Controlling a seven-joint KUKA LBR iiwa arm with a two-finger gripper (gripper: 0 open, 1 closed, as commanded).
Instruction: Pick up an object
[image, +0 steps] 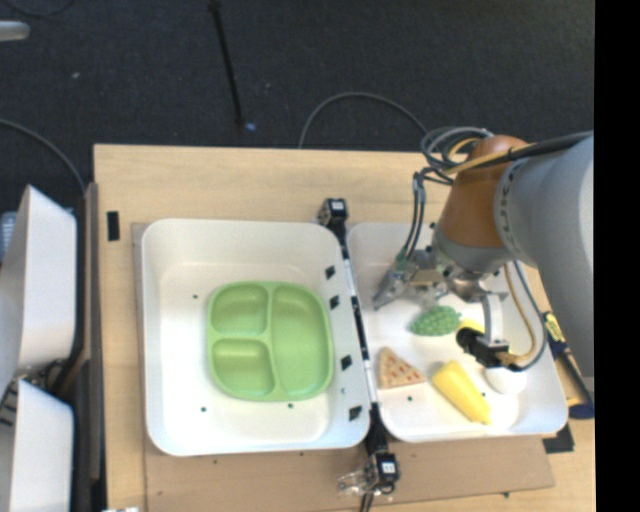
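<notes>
My gripper (393, 289) hangs over the back left part of the right bin (400, 425), close to the divider between the bins. A green bumpy object (436, 321) lies just to its right and a little nearer the front. A tan triangular slice (398, 371) rests at the bin's front left. Beside the slice, toward the front right, lies a yellow oblong object (461, 391). None of these touches the gripper.
The left bin (170, 300) holds a light green divided plate (269, 340) at its centre. The grey arm with its orange band (478, 205) covers the right bin's back right corner. Cables loop over the bench's far edge.
</notes>
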